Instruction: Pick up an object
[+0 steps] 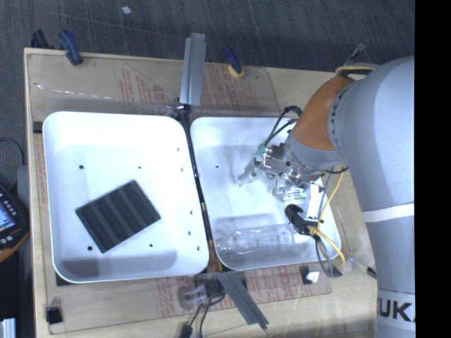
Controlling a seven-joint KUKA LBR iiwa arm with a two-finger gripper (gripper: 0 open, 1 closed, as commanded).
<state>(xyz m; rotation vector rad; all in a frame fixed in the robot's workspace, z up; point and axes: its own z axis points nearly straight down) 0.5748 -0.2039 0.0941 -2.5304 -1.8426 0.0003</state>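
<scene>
The grey robot arm with its orange band reaches in from the right and hangs over the right-hand shallow white plastic bin. Its tool sits over the middle of that bin, pointing toward the left, with loose cables and a black connector trailing below the wrist. The metal fingertips are small and pale against the white floor of the bin, so I cannot tell whether the tool is open or closed, and nothing can be made out between the tips.

A clear plastic bottle lies on its side along the near wall of the right bin, just below the tool and apart from it. It is transparent and hard to separate from the bin's surface.

In the left-hand shallow white plastic bin, a flat dark grey ribbed rectangular panel lies tilted at an angle, in the near left part of the bin floor, well apart from the arm.

The two bins stand side by side, nearly touching, on the pale wooden tabletop. A grey metal bar runs up from the seam between them at the far edge, and blue clamps grip the far edge of the tabletop.
</scene>
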